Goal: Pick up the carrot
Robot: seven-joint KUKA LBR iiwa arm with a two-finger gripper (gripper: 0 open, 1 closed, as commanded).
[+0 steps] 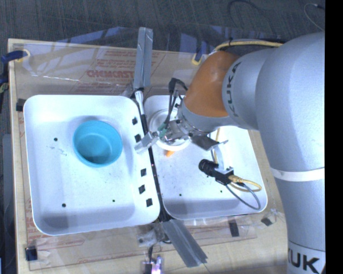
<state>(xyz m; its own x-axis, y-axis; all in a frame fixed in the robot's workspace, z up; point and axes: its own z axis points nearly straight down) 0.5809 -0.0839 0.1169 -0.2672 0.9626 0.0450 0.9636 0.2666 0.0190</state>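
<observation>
A small orange piece of the carrot point(168, 152) peeks out at the left side of the right bin point(246, 153), close to the wall between the bins. The rest of it is hidden by the gripper. My gripper point(167, 136) hangs low directly over it, under the grey wrist and its orange band. From this angle the wrist covers the point of contact, so whether the carrot is gripped is unclear.
A blue bowl point(97, 142) sits upright in the left bin point(51, 198), toward its upper middle. The arm's large grey body covers the right side of the right bin. The divider between the bins lies just left of the gripper.
</observation>
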